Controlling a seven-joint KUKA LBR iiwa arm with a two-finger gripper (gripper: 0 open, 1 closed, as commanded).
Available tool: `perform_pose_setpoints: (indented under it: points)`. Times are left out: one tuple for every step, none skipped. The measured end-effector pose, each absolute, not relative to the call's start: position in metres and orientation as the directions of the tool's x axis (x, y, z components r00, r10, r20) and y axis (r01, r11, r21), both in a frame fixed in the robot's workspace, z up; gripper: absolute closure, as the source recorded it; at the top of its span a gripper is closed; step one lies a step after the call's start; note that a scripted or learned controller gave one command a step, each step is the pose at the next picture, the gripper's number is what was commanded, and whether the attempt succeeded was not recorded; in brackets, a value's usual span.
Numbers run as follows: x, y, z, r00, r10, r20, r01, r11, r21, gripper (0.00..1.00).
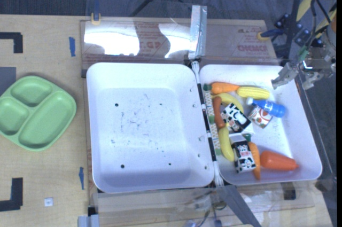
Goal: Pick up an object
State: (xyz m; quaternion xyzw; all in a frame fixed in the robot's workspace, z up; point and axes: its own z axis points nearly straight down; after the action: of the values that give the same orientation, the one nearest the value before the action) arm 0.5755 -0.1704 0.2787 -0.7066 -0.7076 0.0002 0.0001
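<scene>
From my seat I see all the candidate objects crowded into the right bin [299, 130], at the right of the frame, mostly against its left wall. That pile-up suits the pick poorly, I judge: things lean on each other and on the wall, leaving little room for fingers.

Along the top of the heap lie a small orange carrot [224, 87] and a yellow corn cob [253, 93], side by side. Below them a yellow banana [228, 100] angles down toward a black-and-white cow-patterned carton [234, 116]. Just right of that carton lies a small bottle with a blue cap [269, 111], its red and white label too blurred for me to read. Lower down, a second yellow banana [225, 145] runs along the wall, beside a second cow-patterned carton [244, 156]. The large orange carrot [278, 161] sits lowest and most apart, so I would call it the easiest target.

The left bin [96, 81] fills the frame's centre. A green divided plate [35, 112] rests on the bench [43, 44] at the left edge, well apart from both bins.

The end effector [283, 77] hangs at the upper right of the frame, over the right bin's top corner and above the objects, touching none. I cannot tell whether it is wide or narrow; it is small and tangled with cables here. Nothing is visibly in it, so the pick looks not yet begun.

Behind the bins, brown cardboard bears red printing, mirrored or inverted and unreadable to me.
</scene>
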Motion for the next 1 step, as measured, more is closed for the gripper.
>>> perform_pose_setpoints:
  points:
    - [0.5566, -0.1864, 0.1522, 0.023, 1.0, 0.0, 1.0, -0.023, -0.001, 0.0]
